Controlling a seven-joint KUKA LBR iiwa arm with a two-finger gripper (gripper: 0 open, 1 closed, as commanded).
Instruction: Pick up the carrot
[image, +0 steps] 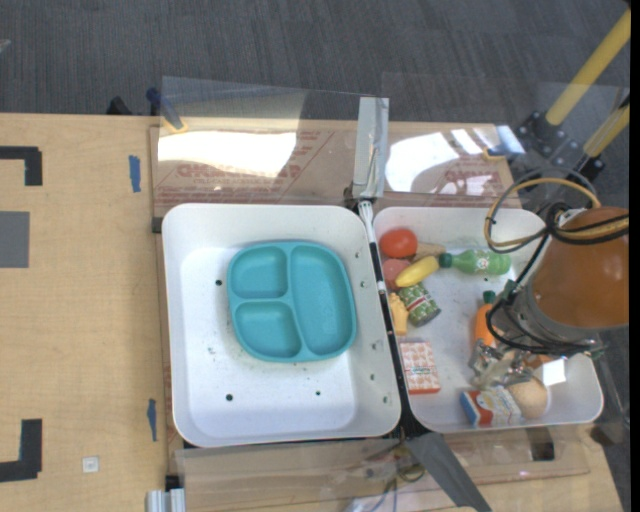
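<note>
Arm low over the right white bin (590, 400), reaching for the carrot.
The gripper (497, 368) hangs beside the small orange carrot (483, 325); its state I cannot tell; next it must close around it.

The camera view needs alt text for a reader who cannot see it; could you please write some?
The arm's gripper is low in the right bin beside an orange carrot, among toy foods including a tomato and a banana. The left bin holds a teal divided plate.
</note>
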